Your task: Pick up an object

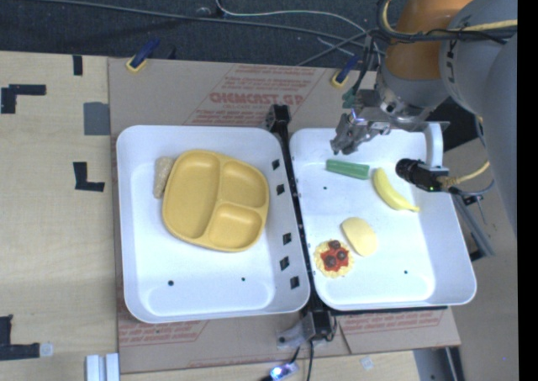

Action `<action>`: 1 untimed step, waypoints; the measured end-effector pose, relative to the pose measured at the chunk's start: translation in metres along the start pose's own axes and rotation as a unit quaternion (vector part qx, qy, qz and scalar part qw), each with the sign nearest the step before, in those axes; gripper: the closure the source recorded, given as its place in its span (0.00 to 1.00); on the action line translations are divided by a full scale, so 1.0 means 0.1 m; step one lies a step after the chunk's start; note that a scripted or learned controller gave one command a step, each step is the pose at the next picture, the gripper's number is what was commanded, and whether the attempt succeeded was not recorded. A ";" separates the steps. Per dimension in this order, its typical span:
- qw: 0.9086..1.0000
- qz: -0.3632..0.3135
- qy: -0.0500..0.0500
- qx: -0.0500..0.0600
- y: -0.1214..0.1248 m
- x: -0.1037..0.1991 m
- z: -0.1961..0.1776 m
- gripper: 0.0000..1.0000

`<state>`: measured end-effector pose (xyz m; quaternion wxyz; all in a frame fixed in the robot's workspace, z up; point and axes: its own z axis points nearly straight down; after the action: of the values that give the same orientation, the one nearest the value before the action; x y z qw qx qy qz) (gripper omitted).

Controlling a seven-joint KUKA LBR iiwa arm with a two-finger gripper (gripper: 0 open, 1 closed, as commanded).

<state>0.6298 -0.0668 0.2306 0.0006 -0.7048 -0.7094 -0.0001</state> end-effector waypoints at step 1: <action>1.000 0.000 0.000 0.000 0.07 0.49 -0.06 1.00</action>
<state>0.6366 -0.0183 0.2371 0.0008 -0.7049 -0.7093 -0.0003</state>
